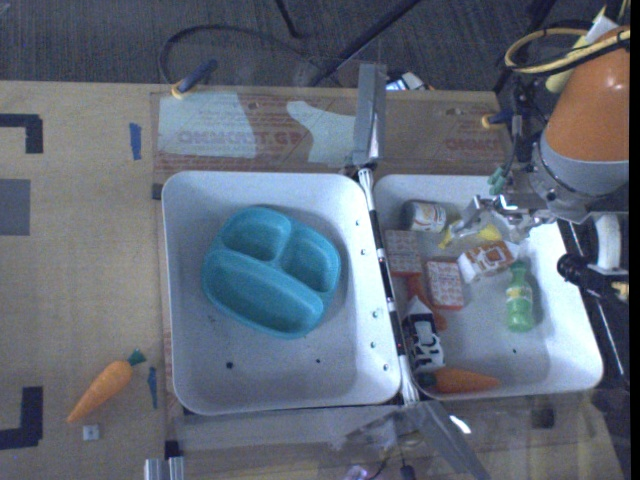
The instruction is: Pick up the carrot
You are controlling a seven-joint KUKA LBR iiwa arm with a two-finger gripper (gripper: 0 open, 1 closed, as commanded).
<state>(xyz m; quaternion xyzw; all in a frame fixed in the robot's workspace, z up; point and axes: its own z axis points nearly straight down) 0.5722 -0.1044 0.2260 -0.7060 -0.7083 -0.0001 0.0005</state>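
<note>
The carrot (464,379) in the right bin (570,358) is hemmed by the front wall and a black-and-white carton (424,344); open floor lies rightward.

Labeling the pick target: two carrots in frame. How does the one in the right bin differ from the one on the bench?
The right-bin carrot lies near level along the bin's near wall; the bench carrot lies diagonal outside both bins, left of the left bin. The bench carrot shows a green top; none is visible on the right-bin carrot. Both are orange and tapered.
</note>
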